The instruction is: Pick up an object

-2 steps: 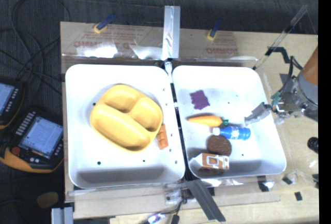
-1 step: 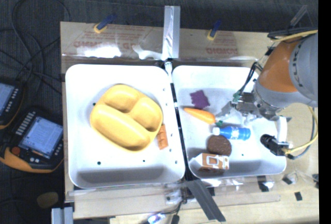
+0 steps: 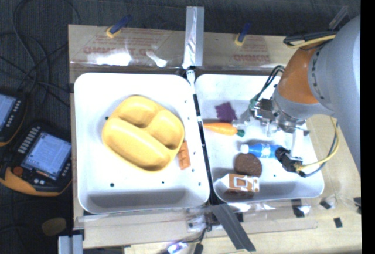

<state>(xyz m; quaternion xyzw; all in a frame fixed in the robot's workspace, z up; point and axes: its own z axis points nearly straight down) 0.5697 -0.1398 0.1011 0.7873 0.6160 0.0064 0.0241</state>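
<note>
**Arm low in the right bin, nothing seen in its grip**

Step in hand, by my reading: the approach, before any lift. The gripper sits low in the right bin, just above and right of the small blue-and-white bottle. Whether it is apart or together I cannot tell; the wrist hides that.

The bottle looks the likeliest target. Next move probably calls for settling squarely over it and closing across its narrow width; a smooth, round body may roll away.

Other pickable things, right bin:
- carrot, orange, tapered, smooth, left of the gripper
- purple piece, flat, dull, farther back
- brown disc, round, matte, just near of the bottle
- brown box, printed, at the near wall

Left bin: a large yellow lobed shape, glossy, soft-looking; an orange waffled strip beside its right edge.
</note>
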